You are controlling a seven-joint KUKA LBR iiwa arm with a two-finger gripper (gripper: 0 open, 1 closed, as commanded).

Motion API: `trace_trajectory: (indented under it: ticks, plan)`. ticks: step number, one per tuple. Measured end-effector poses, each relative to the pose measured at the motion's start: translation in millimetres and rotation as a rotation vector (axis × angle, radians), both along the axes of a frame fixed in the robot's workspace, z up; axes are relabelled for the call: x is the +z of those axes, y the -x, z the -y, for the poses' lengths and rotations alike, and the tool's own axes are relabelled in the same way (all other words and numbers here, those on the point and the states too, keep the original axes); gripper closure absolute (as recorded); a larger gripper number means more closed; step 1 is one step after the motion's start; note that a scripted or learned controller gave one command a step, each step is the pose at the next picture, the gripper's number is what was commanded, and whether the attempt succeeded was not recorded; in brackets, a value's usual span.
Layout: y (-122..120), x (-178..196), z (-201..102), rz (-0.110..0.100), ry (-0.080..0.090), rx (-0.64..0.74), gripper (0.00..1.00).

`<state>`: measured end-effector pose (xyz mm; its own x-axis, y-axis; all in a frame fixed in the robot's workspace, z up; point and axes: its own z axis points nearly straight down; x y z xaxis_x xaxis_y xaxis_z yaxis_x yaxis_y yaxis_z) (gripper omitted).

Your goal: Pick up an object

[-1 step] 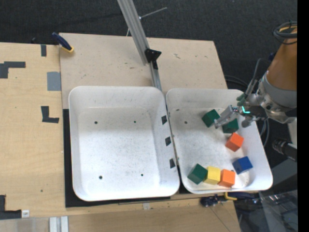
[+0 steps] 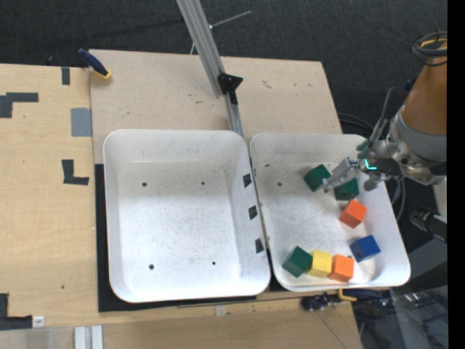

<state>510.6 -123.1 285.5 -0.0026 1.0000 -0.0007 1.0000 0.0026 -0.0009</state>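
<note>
Approach step: gripper (image 2: 340, 182) low by right bin's (image 2: 280, 145) far edge, between two green cubes (image 2: 317, 177) (jaw state unclear); next, close on one.

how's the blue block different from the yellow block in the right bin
The blue block is dark blue; the yellow block is bright yellow. The blue block sits alone near the bin's right wall, while the yellow block is wedged in a row between a green block and an orange block. Both are small cubes of similar size in the right bin.
</note>
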Motion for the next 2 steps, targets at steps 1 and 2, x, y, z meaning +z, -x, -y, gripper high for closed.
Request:
trace_trajectory:
  ticks: [1, 2]
  plan:
    - [-0.6, -45.6, -7.0, -0.005, -0.001, -0.002, 0.00]
    - [5.6, -91.5, -11.9, -0.006, -0.001, -0.002, 0.00]
